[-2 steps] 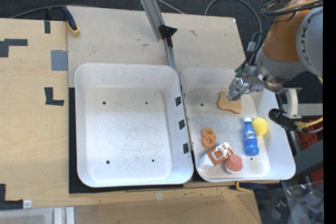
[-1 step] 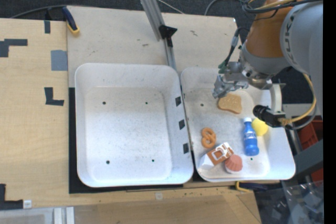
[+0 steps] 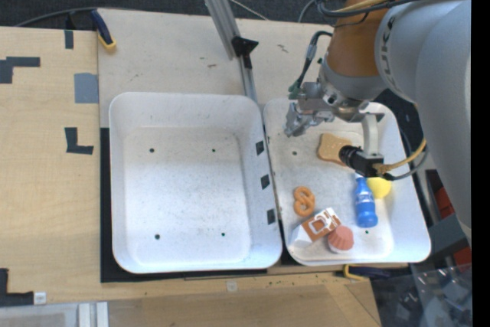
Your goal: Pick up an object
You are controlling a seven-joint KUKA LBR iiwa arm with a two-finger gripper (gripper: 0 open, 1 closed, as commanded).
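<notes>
- Your arm (image 3: 398, 34) reaches in from the right, orange band above the wrist, and hangs over the upper part of the right-hand bin (image 3: 406, 241).
- The gripper (image 3: 297, 126) sits near that bin's upper left corner, close to the divide between the two bins, pointing down at bare white floor.
- You can't read the pincer from this angle: whether it is wide or narrow cannot be told, and nothing shows held in it.
- Just to its right lies a tan slice of toast (image 3: 331, 147), partly under the wrist hardware.
- Lower in the same bin you have a blue bottle (image 3: 365, 207) lying lengthwise, with a yellow piece (image 3: 380, 187) touching its upper end.
- Toward the bin's left side, an orange pretzel (image 3: 304, 200); below it an orange-and-white block-like toy (image 3: 321, 224), and beside that a reddish rounded object (image 3: 341, 240).
- All of these candidates for picking are well below the gripper, apart from the toast.
- The left-hand bin (image 3: 122, 165) shows its speckled white floor.
- A metal pole (image 3: 218, 4) slants down from the top to the gap between the bins.
- A yellow-and-blue clamp (image 3: 102, 30) sits at the bench's upper left.
</notes>
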